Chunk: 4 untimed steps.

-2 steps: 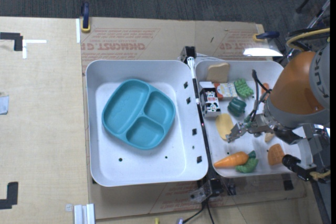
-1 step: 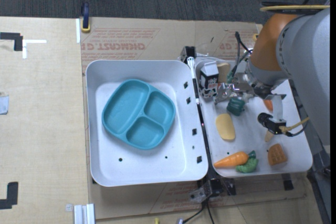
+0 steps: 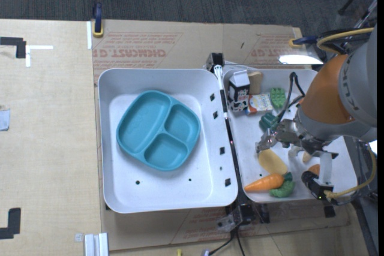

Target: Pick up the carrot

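The carrot (image 3: 264,183) is orange with a green leafy top (image 3: 284,187). It lies along the front edge of the right bin (image 3: 252,147), tip pointing left. My gripper (image 3: 282,139) hangs over the middle of that bin, a little behind and to the right of the carrot, and is not touching it. The grey arm with its orange band (image 3: 324,96) comes in from the right and covers the bin's right part.
A pale yellow item (image 3: 273,160) lies just behind the carrot, under the gripper. At the back of the right bin stand a small carton (image 3: 239,90), a white-orange packet (image 3: 259,104), a green toy (image 3: 277,96) and a teal piece (image 3: 268,122). The left bin (image 3: 111,147) holds a teal divided plate (image 3: 158,129).
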Each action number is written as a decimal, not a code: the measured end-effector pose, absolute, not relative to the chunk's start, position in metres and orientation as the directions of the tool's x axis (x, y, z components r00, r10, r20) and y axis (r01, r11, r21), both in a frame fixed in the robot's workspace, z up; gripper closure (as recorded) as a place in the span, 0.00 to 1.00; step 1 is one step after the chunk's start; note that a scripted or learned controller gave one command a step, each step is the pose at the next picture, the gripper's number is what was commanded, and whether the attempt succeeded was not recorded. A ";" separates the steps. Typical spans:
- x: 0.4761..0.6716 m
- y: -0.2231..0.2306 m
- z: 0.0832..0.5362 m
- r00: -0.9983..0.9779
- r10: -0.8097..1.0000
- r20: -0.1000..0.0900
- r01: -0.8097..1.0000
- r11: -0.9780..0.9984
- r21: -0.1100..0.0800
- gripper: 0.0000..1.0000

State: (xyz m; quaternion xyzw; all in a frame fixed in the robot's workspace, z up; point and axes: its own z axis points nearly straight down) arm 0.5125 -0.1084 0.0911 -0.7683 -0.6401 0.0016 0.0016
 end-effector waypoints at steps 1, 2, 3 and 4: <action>0.477 -0.097 0.091 0.198 0.980 0.000 0.980 -0.198 -0.004 0.00; 0.477 -0.108 0.091 0.224 0.975 0.000 0.975 -0.224 -0.002 0.00; 0.479 -0.108 0.100 0.223 0.975 -0.001 0.975 -0.223 -0.001 1.00; 0.479 -0.108 0.100 0.224 0.975 -0.001 0.975 -0.224 -0.001 0.00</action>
